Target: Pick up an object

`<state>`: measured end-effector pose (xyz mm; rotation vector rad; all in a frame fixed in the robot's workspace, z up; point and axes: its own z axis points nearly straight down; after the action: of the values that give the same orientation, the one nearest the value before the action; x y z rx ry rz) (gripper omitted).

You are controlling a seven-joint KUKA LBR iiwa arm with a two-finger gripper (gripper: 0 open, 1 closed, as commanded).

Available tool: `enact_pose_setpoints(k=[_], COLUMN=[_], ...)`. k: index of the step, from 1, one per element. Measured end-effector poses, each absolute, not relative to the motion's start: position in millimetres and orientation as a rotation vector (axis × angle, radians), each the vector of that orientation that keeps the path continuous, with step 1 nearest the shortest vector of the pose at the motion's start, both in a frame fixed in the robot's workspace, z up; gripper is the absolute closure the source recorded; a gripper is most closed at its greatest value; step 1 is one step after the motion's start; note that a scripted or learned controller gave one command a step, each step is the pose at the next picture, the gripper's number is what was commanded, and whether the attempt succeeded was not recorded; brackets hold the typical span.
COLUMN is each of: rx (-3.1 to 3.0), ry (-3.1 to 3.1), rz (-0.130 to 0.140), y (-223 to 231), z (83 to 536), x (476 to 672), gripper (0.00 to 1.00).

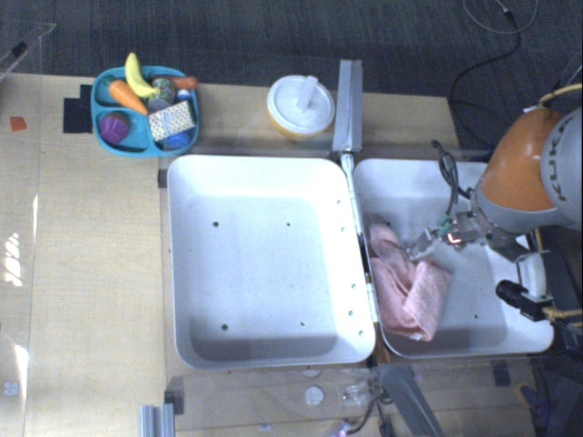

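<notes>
A crumpled pink cloth (404, 288) lies in the right bin (510, 330), along its left wall. My gripper (428, 244) is low over the cloth's upper right edge, reaching in from the right beneath the orange band of the arm (521, 169). Its tip meets or nearly meets the cloth; the view is too small to show whether any fabric is caught.
The left bin (260, 262) sits beside the right one, with a metal divider bar (347, 107) behind them. A white lidded cup (301, 105) and a blue tray of toy food (141, 109) stand at the back left. Cables hang by the arm.
</notes>
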<state>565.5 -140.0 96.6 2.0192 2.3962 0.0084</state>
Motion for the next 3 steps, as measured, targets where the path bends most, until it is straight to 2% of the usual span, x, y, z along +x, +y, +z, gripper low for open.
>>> enact_pose_setpoints(k=[1,2,3], rx=[1.958,1.897,1.89], ry=[2.437,2.479,2.471], rz=[0.015,0.017,0.026], y=[-125.2,-92.3,-92.0], z=[91.0,91.5,104.5], x=[508.6,493.7,497.9], gripper=[0.0,0.0,1.0])
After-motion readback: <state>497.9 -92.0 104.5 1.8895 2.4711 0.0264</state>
